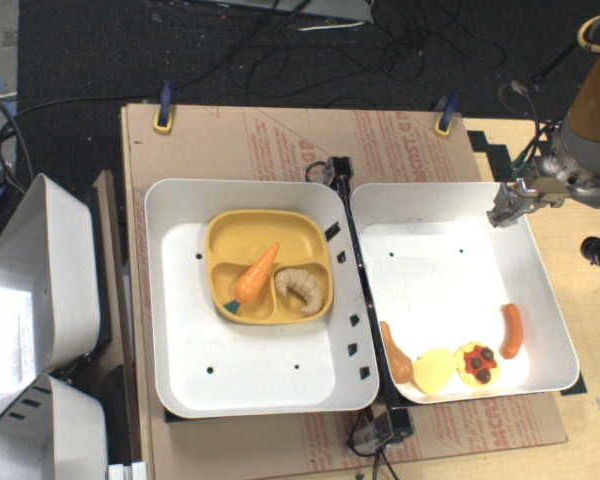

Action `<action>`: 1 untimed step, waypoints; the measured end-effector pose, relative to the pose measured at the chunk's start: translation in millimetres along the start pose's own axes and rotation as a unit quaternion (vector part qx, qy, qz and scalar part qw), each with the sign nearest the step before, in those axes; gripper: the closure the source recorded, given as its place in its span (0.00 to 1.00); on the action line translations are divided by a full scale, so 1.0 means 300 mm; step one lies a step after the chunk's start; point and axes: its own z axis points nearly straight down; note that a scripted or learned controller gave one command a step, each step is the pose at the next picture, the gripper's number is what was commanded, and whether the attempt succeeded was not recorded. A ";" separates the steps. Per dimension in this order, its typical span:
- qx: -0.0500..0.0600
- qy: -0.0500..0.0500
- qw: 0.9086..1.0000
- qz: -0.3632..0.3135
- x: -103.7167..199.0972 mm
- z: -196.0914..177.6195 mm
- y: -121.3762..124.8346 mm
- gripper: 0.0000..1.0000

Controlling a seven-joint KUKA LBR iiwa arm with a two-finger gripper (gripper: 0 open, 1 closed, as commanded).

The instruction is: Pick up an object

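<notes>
- The left bin sits on the tabletop, a brown board with red print held by two blue-and-yellow clamps at its far edge.
- A yellow divided plate lies in the far-middle part of that bin, with three compartments.
- An orange toy carrot lies tilted across the plate's left compartment, its tip pointing up and to the right over the divider.
- A pale, curled toy shrimp rests in the plate's right compartment, just beside the carrot but apart from it.
- The right bin touches the left one along a dark seam; its wide middle is bare white.
- Along its near wall lies an orange-brown piece shaped like a drumstick, partly tucked against the bin's left corner and hard to name for sure.
- Next to it sits a pale yellow round piece, touching a yellow tart-like piece with red and dark berries.
- A red-orange toy sausage lies upright in the view near the right wall, just beside the tart.
- The hand hangs over the far-right corner of the right bin, well apart from every toy; it is small and dark, so I cannot tell whether it is spread or closed.
- The arm above it is cut off by the picture's right edge.
</notes>
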 end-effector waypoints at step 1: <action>0.001 0.000 1.000 0.000 0.000 -0.133 0.005 1.00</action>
